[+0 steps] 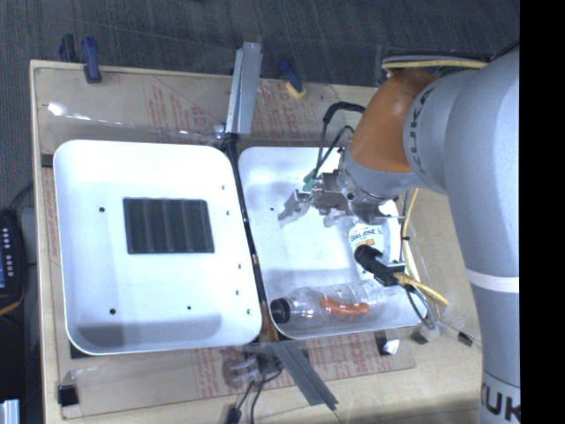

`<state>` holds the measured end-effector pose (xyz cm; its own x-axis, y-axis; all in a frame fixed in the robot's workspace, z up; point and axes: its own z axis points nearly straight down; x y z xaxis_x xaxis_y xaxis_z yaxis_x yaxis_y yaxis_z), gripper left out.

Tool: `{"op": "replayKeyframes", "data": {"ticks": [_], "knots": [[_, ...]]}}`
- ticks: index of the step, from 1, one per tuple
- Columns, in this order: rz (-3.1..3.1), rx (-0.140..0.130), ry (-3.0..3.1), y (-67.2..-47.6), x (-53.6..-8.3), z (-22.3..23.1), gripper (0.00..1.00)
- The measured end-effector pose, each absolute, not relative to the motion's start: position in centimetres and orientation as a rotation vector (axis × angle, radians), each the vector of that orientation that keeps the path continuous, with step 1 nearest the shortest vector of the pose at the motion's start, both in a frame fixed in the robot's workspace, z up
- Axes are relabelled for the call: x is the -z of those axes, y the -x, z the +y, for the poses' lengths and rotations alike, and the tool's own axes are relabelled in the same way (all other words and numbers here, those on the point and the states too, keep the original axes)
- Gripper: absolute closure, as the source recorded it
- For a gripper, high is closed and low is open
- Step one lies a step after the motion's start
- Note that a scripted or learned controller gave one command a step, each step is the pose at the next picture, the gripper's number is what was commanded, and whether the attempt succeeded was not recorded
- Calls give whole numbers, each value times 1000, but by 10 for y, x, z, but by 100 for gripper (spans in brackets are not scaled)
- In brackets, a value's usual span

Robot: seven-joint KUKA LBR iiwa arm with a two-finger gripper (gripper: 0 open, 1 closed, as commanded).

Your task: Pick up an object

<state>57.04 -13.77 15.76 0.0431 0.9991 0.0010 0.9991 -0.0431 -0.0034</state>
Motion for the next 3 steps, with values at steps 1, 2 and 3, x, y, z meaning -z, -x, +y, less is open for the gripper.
{"op": "replayKeyframes", "data": {"ticks": [1,2,3], "knots": [[-2246,-4,2192,-636,-91,-146,0],[-1937,-2,2472,-640,-237,-210,0],[-2158,-4,2277,-601,-245,-198,0]]}}
